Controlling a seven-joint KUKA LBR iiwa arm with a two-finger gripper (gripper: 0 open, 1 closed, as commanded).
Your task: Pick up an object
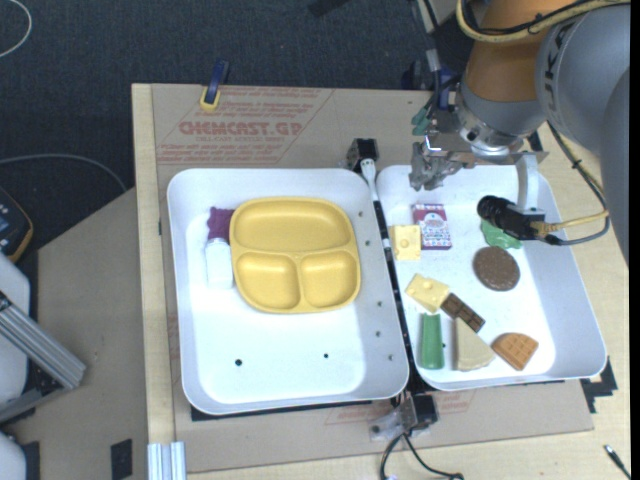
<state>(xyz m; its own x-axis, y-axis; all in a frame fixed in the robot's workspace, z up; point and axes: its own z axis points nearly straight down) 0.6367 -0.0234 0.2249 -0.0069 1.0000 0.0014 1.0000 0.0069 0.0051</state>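
Where jaws hover, carton lies lengthwise front-to-back.

my arm: grey, with an orange band
bins: white
divided tray: yellow
small carton: red and white, patterned
round disc: brown
stick: green
waffle piece: orange-tan, gridded
cheese wedge: pale yellow
bench board: tan, red lettering
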